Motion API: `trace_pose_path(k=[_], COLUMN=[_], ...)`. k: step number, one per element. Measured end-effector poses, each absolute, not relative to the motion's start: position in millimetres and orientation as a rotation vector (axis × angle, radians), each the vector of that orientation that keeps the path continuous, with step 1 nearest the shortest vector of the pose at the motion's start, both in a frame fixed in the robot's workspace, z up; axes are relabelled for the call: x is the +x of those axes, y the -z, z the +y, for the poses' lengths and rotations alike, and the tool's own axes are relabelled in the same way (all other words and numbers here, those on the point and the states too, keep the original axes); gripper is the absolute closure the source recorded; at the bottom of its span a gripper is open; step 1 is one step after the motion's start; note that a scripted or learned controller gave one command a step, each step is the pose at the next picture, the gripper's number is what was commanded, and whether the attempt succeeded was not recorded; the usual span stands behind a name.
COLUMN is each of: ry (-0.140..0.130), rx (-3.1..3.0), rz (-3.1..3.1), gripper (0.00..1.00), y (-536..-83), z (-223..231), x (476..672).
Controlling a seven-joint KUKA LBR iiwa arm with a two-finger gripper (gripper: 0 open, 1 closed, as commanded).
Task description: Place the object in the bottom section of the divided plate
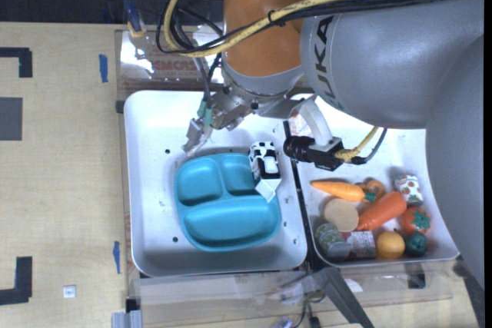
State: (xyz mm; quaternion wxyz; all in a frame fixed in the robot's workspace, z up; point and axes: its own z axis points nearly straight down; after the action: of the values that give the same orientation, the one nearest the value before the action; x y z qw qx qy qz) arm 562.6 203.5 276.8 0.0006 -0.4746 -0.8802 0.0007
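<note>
Black-and-white toy (pixel 265 160) is seen at the divided plate's (pixel 227 200) upper right rim, beside the right small section, not in the bottom section. Jaws are positioned well left of it, above the plate's top-left corner, over the left bin (pixel 146 188) floor. Jaw opening cannot be told; nothing is seen gripped. Toy food items are piled in the right bin (pixel 442 238).

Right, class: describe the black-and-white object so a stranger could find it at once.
Start at the left white bin, which holds a blue divided plate. At the plate's upper right rim sits the black-and-white object, the one small patterned thing there; the colourful toy food fills the other bin.
</note>
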Motion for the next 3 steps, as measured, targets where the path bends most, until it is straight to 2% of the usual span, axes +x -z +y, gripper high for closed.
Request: trace_pose_path(k=[1, 3], ry=[-0.008, -0.003], rx=[-1.208, -1.210], rz=[-2.894, -2.896], gripper=[0.00, 0.00], y=[-178.5, -181.6], z=[205.0, 205.2], x=[594.1, 594.9])
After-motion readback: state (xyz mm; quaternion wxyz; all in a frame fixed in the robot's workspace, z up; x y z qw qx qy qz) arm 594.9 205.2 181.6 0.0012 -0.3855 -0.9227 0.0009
